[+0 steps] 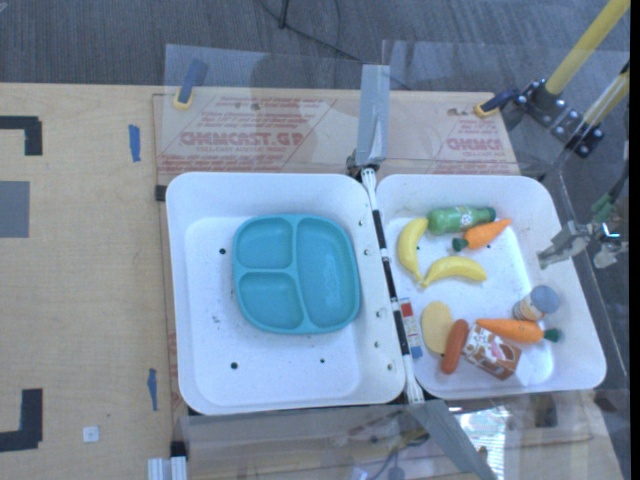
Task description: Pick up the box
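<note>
Closest to the camera among the loose things is the box (492, 354), a small brown and red carton lying flat and skewed in the front part of the right bin (578, 368), near that bin's front rim. It is crowded: a sausage (454, 347) lies against its left end and a carrot (511, 330) rests along its far edge, with a small grey-capped thing (543, 301) just beyond the carrot. Farther back in the same bin are two bananas (452, 269), a green bottle (460, 217) and a second carrot (484, 234). The left bin (190, 268) holds a teal divided plate (297, 272). At the right bin's right rim stands a small grey metal part (570, 244); it may be the tip of the pincer, but I cannot tell that for certain, nor whether the pincer is spread or pressed together. Nothing is pinched there, and the box sits untouched, so my reading is that the task is at its very start, with the approach not yet made. If that grey part is the pincer, the box lies nearer the camera and to its left, well apart, with the grey-capped thing and the carrot between them. The next move would call for travelling over the box, turning to match its skew, and coming down across its short width without catching the sausage or the carrot.
</note>
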